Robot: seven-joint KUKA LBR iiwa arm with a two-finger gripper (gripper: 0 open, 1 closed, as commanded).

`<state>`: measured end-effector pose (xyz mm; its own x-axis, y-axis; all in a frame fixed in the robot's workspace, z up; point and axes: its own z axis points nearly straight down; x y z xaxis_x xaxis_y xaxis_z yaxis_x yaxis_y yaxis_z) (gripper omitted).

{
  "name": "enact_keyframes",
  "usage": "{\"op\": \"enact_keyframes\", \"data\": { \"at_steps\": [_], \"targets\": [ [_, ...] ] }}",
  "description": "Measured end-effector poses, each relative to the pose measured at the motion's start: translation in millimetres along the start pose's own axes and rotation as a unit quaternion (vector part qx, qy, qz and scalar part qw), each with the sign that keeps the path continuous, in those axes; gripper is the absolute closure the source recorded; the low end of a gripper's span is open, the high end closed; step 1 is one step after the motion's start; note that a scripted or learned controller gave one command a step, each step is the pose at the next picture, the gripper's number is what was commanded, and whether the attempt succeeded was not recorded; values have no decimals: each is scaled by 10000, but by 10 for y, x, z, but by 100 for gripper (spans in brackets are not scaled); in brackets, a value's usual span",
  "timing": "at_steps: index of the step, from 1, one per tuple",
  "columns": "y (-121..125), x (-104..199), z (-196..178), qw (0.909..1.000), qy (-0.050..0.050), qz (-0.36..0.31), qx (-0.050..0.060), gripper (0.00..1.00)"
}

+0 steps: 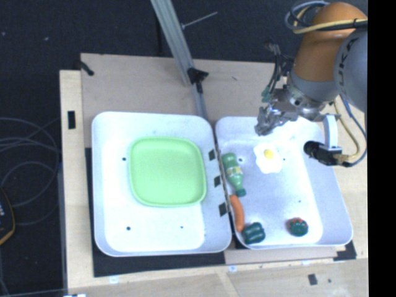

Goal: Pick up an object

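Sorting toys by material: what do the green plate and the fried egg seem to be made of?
Green plate: likely hard plastic, matte, going by its even pale color and molded raised rim. Fried egg: probably plastic or rubber toy food, smooth; too small to tell which.

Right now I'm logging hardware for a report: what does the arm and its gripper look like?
The arm is grey with a rounded orange band above the wrist. Grey and yellowish cables loop over its top. The gripper is small, dark metallic, with thin wires beside it.

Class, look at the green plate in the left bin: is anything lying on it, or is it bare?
Bare. The green plate lies flat in the left bin, its whole surface plain green with nothing on it.
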<state>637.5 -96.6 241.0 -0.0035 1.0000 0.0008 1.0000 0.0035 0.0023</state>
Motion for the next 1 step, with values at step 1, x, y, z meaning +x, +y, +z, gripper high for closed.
{"op": "enact_keyframes", "data": {
  "at_steps": [1],
  "targets": [
    [-90,436,-58,10000,0,0,4,100]
  ]
}}
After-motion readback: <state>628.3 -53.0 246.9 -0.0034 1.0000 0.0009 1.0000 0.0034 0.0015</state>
